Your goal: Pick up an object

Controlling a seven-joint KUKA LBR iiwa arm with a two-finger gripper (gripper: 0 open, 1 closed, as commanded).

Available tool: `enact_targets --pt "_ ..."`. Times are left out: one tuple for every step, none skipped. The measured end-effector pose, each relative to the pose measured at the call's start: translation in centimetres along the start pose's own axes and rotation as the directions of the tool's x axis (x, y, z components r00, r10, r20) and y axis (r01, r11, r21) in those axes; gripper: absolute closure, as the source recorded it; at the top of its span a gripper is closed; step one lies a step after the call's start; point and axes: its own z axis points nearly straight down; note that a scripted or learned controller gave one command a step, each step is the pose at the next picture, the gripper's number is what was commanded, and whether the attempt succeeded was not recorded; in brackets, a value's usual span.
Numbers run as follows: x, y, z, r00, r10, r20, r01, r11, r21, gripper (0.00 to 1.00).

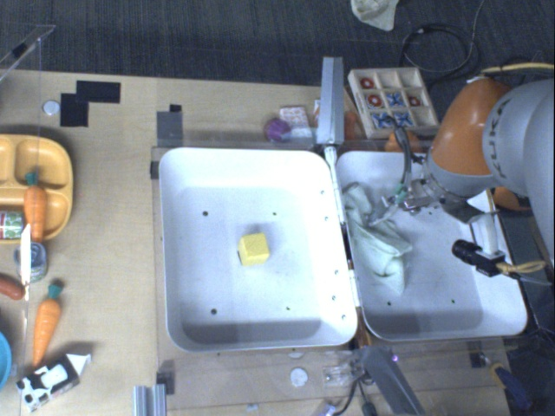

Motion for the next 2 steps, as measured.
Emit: enact_targets --pt "1.5 -1.8 -0.1 0.999 -0.042 0.003 0.042 0.999 -0.004 0.00" --pt "2.3 -6.0 -1.7 0.972 -0.237 -0.008 0.237 0.971 0.011 0.00"
